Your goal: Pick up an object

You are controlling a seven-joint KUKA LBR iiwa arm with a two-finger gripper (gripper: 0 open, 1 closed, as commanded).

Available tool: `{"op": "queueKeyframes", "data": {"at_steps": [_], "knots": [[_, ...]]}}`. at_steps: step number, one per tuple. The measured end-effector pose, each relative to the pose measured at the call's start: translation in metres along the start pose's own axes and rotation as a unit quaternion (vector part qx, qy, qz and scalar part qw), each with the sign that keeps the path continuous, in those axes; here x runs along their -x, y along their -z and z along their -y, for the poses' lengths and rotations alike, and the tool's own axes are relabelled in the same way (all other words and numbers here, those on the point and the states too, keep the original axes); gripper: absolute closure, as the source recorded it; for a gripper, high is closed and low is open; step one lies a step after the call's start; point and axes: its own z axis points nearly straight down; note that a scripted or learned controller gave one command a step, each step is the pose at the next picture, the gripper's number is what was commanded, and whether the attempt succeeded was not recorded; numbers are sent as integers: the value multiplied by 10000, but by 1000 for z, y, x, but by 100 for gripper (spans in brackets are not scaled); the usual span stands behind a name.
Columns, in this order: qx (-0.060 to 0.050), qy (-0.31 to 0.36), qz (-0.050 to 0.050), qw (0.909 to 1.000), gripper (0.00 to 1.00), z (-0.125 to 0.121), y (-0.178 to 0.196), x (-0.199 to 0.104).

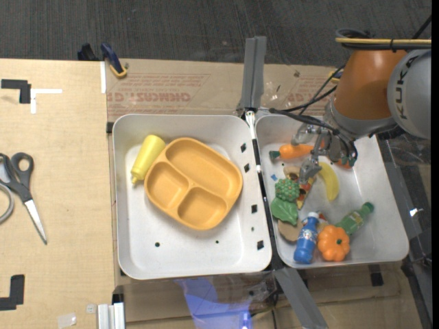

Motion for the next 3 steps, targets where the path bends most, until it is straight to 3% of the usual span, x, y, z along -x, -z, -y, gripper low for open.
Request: {"op": "queueKeyframes", "data": {"at_steps": [1,2,3], "knots": [[19,-17,-204,9998,0,1,-17,-29],[-2,-981,-225,9949,0,20,-15,-96],[3,-685,-221,9974,0,-9,-15,-97]]}}
